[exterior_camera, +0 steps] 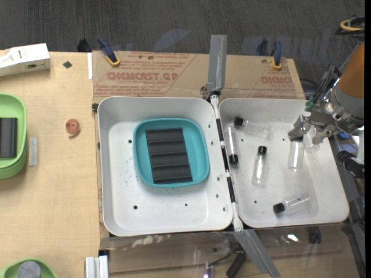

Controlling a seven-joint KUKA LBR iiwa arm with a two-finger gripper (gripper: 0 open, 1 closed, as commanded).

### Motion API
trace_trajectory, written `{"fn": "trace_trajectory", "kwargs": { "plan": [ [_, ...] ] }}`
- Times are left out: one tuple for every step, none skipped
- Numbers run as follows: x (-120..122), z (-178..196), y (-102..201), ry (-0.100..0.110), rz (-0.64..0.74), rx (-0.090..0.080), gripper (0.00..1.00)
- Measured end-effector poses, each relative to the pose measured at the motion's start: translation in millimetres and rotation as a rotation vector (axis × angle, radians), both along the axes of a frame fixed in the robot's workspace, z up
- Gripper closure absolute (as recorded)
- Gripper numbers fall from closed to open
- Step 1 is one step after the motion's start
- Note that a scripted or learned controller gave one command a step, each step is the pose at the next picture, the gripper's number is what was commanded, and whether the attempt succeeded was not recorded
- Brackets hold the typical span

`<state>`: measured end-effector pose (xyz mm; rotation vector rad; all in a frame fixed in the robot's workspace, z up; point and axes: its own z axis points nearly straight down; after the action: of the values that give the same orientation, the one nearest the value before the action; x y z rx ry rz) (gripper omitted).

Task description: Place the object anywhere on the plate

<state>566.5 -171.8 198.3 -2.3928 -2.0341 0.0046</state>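
Note:
A teal plate lies in the left bin, and a black ribbed block rests on it. Several clear vials with black caps lie in the right bin: one along the left wall, one near the back, one in the middle, one at the front. Another clear vial lies near the right side. My gripper hangs just above that vial's upper end, open, with nothing between its fingers.
A grey divider bar runs between the bins. On the wooden bench to the left are a green tray, a small pink disc and a white box. Cardboard lies behind the bins.

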Motion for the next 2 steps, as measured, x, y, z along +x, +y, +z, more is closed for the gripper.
{"fn": "trace_trajectory", "kwargs": {
  "plan": [
    [0, 0, 0, -0.001, 0.000, 0.000, 0.00],
    [22, 25, -47, -0.002, 0.048, 0.000, 0.00]
  ]
}}
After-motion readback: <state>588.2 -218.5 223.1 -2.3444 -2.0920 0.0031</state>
